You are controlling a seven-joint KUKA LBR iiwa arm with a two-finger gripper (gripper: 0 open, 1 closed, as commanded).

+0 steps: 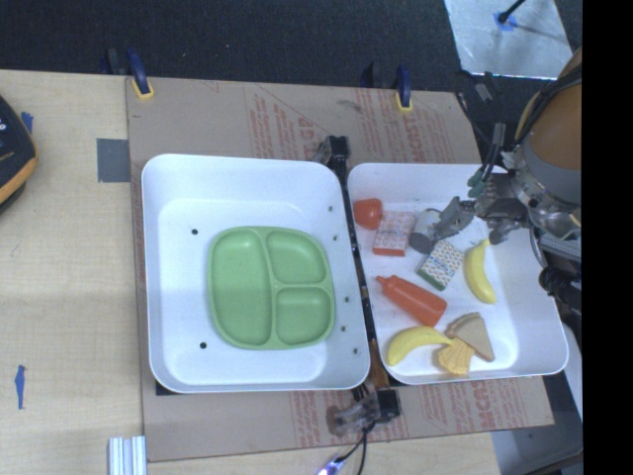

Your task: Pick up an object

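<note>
From above, the gripper (447, 222) hangs over the right bin (539, 359), fingers spread and holding nothing, just above a patterned box (440, 263). Bananas (480, 273) and a ketchup bottle (412, 300) lie nearby.

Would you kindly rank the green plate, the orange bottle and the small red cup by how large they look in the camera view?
Largest to smallest:
1. green plate
2. orange bottle
3. red cup
</note>
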